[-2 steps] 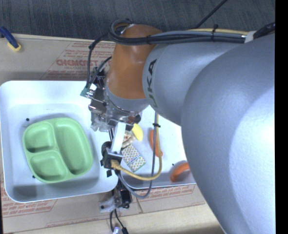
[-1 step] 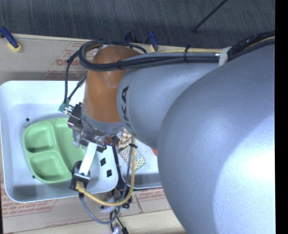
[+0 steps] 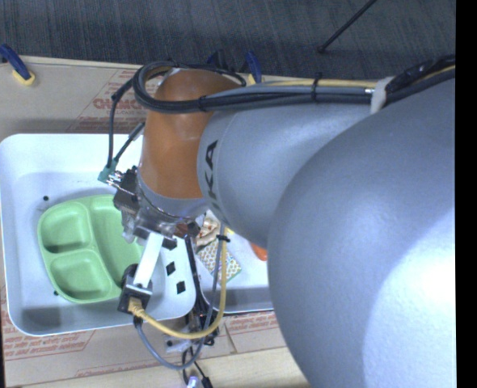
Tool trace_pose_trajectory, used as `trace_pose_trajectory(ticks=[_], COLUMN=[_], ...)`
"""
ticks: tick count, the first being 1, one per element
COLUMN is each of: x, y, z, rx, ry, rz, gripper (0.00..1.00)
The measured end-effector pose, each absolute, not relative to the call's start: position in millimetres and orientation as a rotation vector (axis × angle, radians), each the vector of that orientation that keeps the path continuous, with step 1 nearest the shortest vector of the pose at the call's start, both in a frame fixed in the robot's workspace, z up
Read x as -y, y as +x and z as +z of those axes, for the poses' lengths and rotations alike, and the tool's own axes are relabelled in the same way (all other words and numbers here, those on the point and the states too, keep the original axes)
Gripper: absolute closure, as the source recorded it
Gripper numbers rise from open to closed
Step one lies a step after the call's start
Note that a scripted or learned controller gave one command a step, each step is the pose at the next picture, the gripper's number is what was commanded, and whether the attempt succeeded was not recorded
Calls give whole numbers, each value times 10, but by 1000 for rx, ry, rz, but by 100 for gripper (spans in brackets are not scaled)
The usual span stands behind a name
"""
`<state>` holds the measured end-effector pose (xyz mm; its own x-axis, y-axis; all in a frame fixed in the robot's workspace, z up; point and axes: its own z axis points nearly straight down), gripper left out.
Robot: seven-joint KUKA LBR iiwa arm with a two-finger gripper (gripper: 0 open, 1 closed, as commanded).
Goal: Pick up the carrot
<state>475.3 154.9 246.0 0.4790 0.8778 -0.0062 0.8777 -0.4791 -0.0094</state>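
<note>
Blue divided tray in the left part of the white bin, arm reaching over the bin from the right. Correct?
No. The camera view shows the tray is green, not blue; it lies in the left part of the bin, arm reaching over from the right.

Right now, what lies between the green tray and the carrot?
The arm and a patterned packet, seen in the camera view; the carrot shows as an orange sliver.
</note>
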Motion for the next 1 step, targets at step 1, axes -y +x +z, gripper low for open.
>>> trace_pose_trajectory(ticks=[1], x=[-2135], y=[5061], z=[2675], rx=[1371], ry=[-2825], rz=[8], gripper=[100])
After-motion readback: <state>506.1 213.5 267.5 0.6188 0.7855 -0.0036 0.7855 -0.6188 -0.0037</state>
